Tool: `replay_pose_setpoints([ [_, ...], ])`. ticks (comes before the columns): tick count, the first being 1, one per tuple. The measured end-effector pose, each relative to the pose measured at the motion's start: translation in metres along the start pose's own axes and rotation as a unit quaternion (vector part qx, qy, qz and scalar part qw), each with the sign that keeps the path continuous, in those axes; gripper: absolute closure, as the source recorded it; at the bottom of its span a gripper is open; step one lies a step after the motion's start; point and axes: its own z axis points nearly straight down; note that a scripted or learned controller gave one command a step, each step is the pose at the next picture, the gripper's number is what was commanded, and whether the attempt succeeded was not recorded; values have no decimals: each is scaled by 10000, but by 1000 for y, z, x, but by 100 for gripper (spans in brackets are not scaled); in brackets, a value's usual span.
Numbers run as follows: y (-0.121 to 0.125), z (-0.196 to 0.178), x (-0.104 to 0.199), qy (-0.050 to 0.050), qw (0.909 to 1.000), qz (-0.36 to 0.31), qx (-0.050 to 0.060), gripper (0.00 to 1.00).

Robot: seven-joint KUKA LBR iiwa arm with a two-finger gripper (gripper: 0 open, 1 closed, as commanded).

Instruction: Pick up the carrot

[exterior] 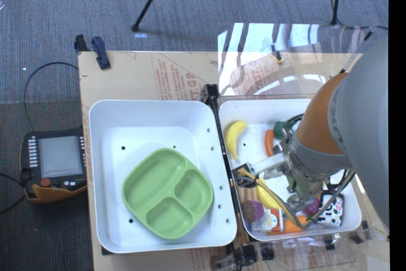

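The carrot (269, 143) is a short orange piece lying in the right bin (254, 110), just right of a yellow banana (236, 137). A green bit next to its upper end is partly hidden by the arm. My gripper (297, 192) hangs low over the middle of that bin, to the front and right of the carrot and apart from it. It sits above a heap of toys. The grey wrist with its orange band (320, 124) hides the bin's right side.
Under and around the gripper lie a long yellow item (266, 195), a purple toy (252, 209), an orange item (290, 224) by the front wall and a black-and-white item (331, 210). The left bin (108, 130) holds a green divided plate (168, 201).
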Motion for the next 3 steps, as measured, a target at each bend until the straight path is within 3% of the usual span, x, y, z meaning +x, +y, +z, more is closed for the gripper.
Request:
replay_pose_setpoints([
  [1, -16, -2, 135, 31, 10000, -88, -9, 0],
  [2, -19, 0, 28, -14, 9997, -227, 2, 0],
  [3, -57, 0, 84, 6, 9998, -216, -5, 0],
])
